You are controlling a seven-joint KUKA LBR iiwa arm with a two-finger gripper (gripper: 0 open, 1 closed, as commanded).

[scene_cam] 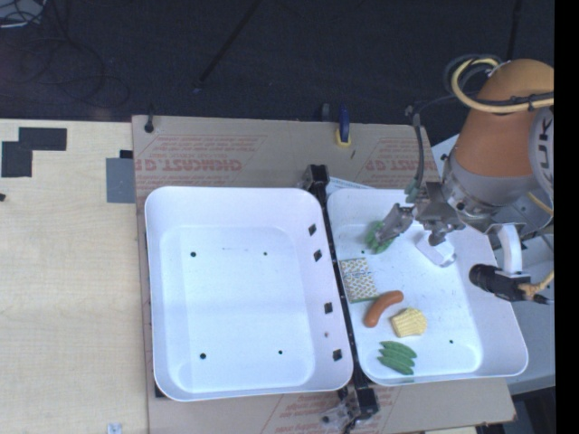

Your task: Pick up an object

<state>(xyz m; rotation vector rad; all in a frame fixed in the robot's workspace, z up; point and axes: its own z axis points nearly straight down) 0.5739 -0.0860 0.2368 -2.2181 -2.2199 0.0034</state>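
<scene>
Gripper (412, 227) sits over the right bin (502, 355), fingers spread, one finger touching a green leafy piece (377, 236) (not clamped as far as I can tell). Hot dog (383, 307), corn chunk (409, 322), pea pods (396, 356) lie lower down.

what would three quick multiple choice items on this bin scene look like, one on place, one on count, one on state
1. Where do the loose items lie?
A. left bin
B. right bin
C. on the bench

2. How many green items are in that bin?
A. none
B. two
C. four

3. Where is the orange sausage?
A. lying on the bin floor
B. held in the end effector
C. outside the bins

Answers:
1 B, all items sit in the bin nearer the arm.
2 B, the green item by the end effector and the pea pods.
3 A, it lies flat beside the yellow corn piece.
</scene>
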